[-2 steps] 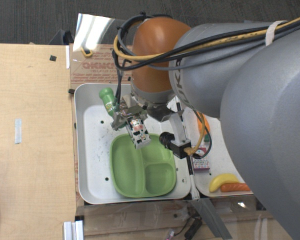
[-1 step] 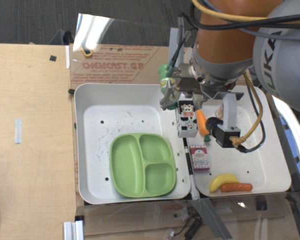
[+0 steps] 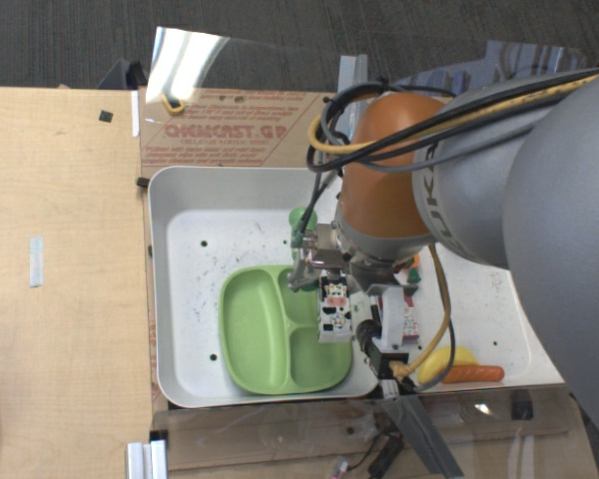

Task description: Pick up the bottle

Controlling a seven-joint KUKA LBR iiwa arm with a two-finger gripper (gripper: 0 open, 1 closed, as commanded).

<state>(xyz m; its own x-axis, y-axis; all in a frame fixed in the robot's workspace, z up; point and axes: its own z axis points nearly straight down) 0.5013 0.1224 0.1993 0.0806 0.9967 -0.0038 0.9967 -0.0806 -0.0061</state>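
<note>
My gripper (image 3: 324, 297) hangs low over the right edge of the green divided plate (image 3: 270, 332), in the left bin (image 3: 180, 267). The orange wrist band and the grey arm cover the boundary between the two bins. A small green object (image 3: 299, 218), perhaps part of the bottle, peeks out just left of the wrist, above the plate. Most of it is hidden by the arm, so I cannot tell whether the gripper touches it.
In the right bin (image 3: 509, 337), a yellow item (image 3: 449, 360) and an orange carrot-like item (image 3: 474, 373) lie near the front edge. A white and red item (image 3: 409, 312) sits partly under the arm. A cardboard sheet (image 3: 230, 128) lies behind the left bin.
</note>
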